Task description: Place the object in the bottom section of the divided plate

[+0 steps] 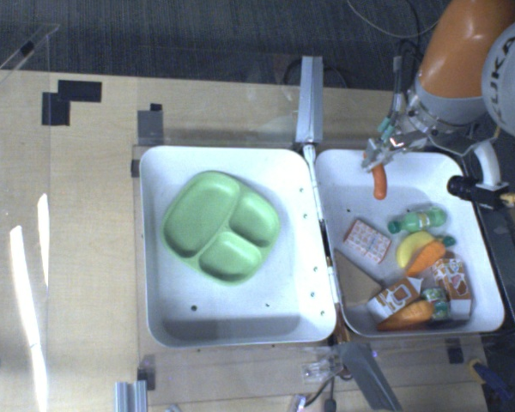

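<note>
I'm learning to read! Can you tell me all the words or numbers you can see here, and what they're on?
"KU": grey letters on the robot arm at the right edge; the rest of the word is cut off.
Red-and-white packet in the right bin: printed, but too blurred to read.
Small cartons in the same bin: printing too small to read.
Green divided plate: no words.

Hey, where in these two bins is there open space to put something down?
Left bin: bare floor along the near wall, below the green plate. Right bin: bare upper-left corner beside the small sausage under the claw. The lower right is crowded with toy food.
</note>
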Tool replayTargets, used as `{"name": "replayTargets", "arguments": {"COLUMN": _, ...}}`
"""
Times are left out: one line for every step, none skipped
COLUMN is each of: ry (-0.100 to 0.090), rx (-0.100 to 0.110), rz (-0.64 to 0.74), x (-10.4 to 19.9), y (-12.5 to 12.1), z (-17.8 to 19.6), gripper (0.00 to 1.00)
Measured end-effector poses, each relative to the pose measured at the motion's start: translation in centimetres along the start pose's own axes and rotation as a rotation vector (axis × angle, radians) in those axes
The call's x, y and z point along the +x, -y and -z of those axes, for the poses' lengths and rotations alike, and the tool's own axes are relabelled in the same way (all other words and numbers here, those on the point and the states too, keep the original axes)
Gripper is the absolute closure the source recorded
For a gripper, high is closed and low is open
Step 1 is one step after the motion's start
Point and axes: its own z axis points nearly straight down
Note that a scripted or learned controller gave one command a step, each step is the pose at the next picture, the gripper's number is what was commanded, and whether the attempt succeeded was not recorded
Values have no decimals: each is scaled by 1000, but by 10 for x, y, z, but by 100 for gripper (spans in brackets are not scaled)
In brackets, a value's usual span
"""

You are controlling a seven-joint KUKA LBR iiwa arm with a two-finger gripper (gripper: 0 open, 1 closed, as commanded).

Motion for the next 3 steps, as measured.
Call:
{"name": "replayTargets", "arguments": {"ry": -2, "rx": 4, "rz": 92, "x": 79, "y": 38, "z": -46, "gripper": 100}}
{"name": "replayTargets", "arguments": {"ry": -2, "rx": 3, "rz": -88, "x": 107, "y": -24, "z": -24, "gripper": 100}}
{"name": "replayTargets", "arguments": {"ry": -2, "rx": 5, "rz": -97, "x": 127, "y": 24, "z": -46, "gripper": 100}}
